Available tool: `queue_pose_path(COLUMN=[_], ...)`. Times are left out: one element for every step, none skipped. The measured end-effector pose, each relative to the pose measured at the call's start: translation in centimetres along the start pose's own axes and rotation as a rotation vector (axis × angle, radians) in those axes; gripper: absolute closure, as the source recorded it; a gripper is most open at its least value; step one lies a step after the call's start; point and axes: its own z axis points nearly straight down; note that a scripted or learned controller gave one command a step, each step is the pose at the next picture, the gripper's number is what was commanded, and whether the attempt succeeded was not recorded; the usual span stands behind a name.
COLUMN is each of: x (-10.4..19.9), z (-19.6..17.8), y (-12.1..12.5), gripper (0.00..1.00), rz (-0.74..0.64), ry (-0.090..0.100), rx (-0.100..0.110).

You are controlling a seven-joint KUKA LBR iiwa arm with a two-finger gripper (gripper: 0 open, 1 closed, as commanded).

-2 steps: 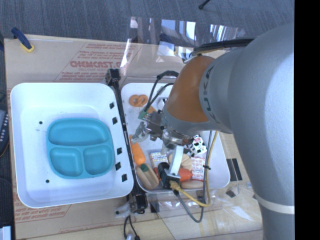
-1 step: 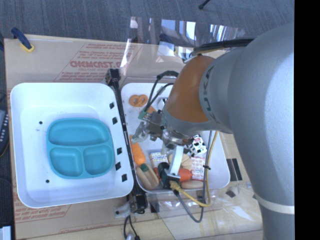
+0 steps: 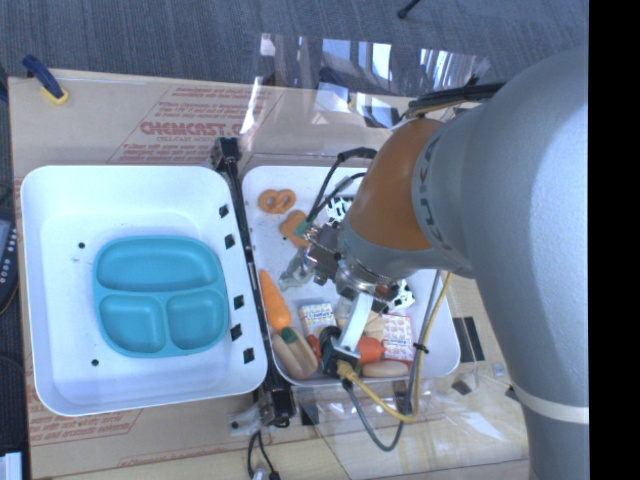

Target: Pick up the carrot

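The carrot (image 3: pixel 275 304) is a long orange piece lying along the left wall of the right bin (image 3: pixel 252 230), its tip pointing to the far side. My gripper (image 3: pixel 303 266) hangs low in that bin, just right of the carrot's upper end and apart from it. Nothing shows in its grasp. The grey arm with its orange band (image 3: pixel 400 203) covers much of the bin's right half.
A pretzel (image 3: pixel 277 201) and a small orange piece (image 3: pixel 293 227) lie at the bin's far end. Small packets (image 3: pixel 318 318) and other toy foods (image 3: pixel 372 349) crowd the near end. The left bin (image 3: pixel 50 268) holds a blue divided tray (image 3: pixel 160 293). Cables (image 3: pixel 380 408) trail over the front edge.
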Motion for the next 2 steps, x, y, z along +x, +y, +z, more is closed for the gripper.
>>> queue_pose_path(x=[0.8,-4.4], z=[-0.1,6.9], y=[7.7,8.7], gripper=[0.00,0.00], rz=[0.067,0.179], ry=[0.003,-0.002], rx=[-0.004,0.004])
